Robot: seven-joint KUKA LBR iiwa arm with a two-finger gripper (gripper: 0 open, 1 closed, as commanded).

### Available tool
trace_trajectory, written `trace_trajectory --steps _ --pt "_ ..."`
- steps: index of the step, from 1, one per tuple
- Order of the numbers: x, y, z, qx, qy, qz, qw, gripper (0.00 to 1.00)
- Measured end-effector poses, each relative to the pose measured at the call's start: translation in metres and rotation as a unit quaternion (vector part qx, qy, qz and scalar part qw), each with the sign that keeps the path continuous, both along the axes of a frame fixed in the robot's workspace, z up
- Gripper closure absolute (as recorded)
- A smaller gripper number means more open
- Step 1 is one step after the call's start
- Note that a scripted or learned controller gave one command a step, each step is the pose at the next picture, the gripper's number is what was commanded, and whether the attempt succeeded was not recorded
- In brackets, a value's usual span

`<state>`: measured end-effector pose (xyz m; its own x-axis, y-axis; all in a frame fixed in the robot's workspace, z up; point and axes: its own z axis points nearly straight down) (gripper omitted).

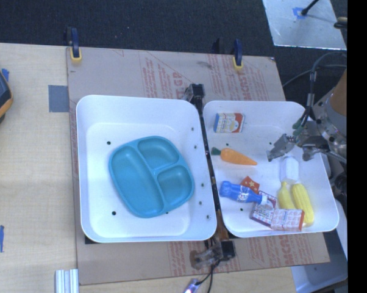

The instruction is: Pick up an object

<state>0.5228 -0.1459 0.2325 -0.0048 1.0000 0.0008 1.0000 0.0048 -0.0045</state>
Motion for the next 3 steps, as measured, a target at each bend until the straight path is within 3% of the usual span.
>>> trace_trajectory --steps 1,2,3 --pt "0.013 0.038 -0.074 -0.0003 0.001 0.001 1.0000 0.00" --pt "0.049 0.049 -0.142 -0.0006 0.001 0.000 1.0000 0.00" --pt "0.049 0.048 -0.131 -0.0012 0.001 0.002 1.0000 1.00"
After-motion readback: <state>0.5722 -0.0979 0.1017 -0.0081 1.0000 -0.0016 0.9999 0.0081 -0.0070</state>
